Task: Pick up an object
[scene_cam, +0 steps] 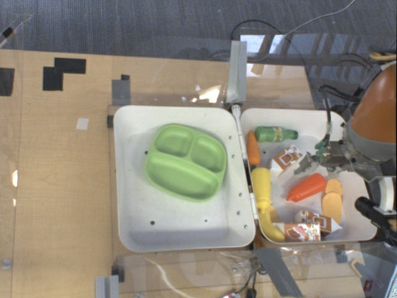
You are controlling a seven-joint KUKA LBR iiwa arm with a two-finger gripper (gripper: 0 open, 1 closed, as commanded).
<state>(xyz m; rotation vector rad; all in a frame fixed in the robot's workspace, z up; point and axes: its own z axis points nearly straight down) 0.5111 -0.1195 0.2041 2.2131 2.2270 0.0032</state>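
I see my end effector (313, 158) over the right white bin (310, 118), above the orange plastic carrot (306, 187), grip state I can't tell

The grey arm (378, 120) comes in over the bench's right edge, its orange band rounded at the upper right and a grey wrist section just beneath it. Below the wrist, the gripper (319, 157) reaches leftward, low over the right-hand side of the bench, dark metal parts and cables clustered around it.
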